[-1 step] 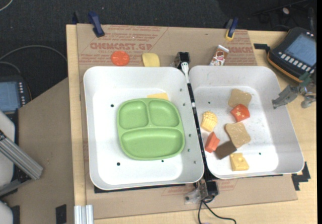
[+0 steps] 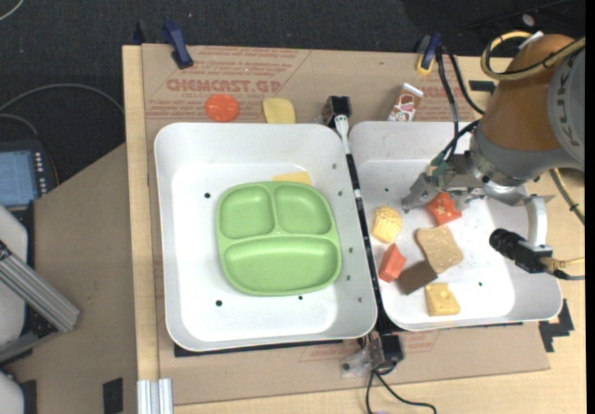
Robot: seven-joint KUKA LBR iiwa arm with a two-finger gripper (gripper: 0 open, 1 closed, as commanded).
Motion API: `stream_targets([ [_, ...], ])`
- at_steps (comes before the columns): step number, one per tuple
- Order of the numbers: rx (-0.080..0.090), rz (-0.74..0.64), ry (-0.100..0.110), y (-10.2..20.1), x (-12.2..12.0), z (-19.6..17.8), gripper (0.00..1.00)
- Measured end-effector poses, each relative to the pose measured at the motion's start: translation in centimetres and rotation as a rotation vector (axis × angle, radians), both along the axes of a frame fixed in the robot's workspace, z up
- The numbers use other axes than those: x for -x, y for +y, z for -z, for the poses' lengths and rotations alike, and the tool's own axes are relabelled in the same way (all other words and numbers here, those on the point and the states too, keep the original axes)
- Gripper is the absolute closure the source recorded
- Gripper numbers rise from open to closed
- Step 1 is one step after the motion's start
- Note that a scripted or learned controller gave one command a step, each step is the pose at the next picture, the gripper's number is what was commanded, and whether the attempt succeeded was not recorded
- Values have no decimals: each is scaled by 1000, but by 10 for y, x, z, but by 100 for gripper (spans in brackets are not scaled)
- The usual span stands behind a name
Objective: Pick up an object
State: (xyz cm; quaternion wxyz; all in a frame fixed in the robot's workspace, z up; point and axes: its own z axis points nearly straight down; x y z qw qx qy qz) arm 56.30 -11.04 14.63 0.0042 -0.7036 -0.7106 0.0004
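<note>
the gripper [image 2: 444, 191] hangs low in the right bin [image 2: 372, 138], in its upper half, with the grey arm [image 2: 535, 119] and its orange band above it coming in from the right. the dark metal fingers point down and to the left, and a red block [image 2: 443, 208] sits right at their tips, on the lower edge of the claw. it looks as if the block is touching or just under the fingers, but i cannot tell whether it is actually between them, and i cannot tell how wide the claw stands; the wrist body hides the gap.

taking the red block as the mark: a tan slice [image 2: 439, 248] lies just below it, its long axis running up-left to down-right. a brown piece [image 2: 416, 276] touches that slice on its lower left, and a yellow cube [image 2: 442, 300] lies below both. a yellow lump [image 2: 387, 222] is to the left of the block, near the bin's left wall, with a red wedge [image 2: 392, 262] below that lump.

the block is the nearest thing to the claw by far, so it is likely the target. the move turns on a small matter: the block lies a little below and right of the fingertips' middle, so the claw probably needs to centre over it before closing and lifting.

the left bin [image 2: 177, 217] holds a green tray [image 2: 276, 237].
</note>
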Motion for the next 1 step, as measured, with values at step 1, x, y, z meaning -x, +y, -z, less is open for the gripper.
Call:
stream_targets([
  [1, 6, 10, -7, -35, -25, 59, 0],
])
